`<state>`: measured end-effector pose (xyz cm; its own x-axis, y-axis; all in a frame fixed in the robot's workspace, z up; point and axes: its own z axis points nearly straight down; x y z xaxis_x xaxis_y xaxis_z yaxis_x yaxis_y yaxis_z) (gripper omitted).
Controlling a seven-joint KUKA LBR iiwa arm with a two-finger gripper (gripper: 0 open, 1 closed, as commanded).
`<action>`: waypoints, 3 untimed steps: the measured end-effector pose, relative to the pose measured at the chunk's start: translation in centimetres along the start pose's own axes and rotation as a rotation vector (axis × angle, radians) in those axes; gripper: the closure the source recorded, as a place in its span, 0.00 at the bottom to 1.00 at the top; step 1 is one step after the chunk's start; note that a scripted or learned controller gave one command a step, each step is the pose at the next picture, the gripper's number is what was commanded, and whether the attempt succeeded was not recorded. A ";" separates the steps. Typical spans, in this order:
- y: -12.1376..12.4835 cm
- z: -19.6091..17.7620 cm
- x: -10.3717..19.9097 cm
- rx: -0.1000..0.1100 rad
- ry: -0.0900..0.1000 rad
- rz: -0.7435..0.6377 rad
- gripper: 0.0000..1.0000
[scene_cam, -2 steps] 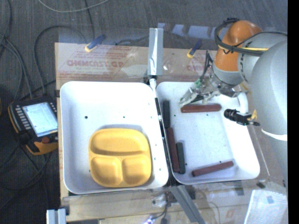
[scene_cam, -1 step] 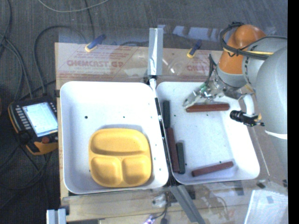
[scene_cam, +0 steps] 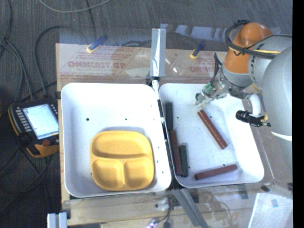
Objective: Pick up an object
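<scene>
The right bin holds several bars. One reddish-brown bar lies on a diagonal in the bin's upper middle. A second reddish-brown bar lies near the front wall. Dark bars lie in a line along the left wall, with a black one at the far end. My gripper hangs over the far part of the right bin, just above the upper end of the diagonal bar. The grey arm with its orange band reaches in from the right. I see nothing held in the gripper.
The left bin holds a yellow divided tray toward its front. A metal post stands at the back between the bins. A teach pendant lies on the floor at left. Clamps hold the board at the rear.
</scene>
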<state>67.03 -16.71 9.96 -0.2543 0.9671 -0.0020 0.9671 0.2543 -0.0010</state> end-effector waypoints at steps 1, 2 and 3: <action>-0.3 0.3 0.3 0.017 0.011 0.000 0.00; -5.8 0.9 0.4 -0.010 -0.005 0.044 0.00; -5.6 -0.1 0.5 -0.015 -0.004 0.043 1.00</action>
<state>61.47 -17.64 10.09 -0.2124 0.9772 -0.0060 0.9771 0.2125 0.0144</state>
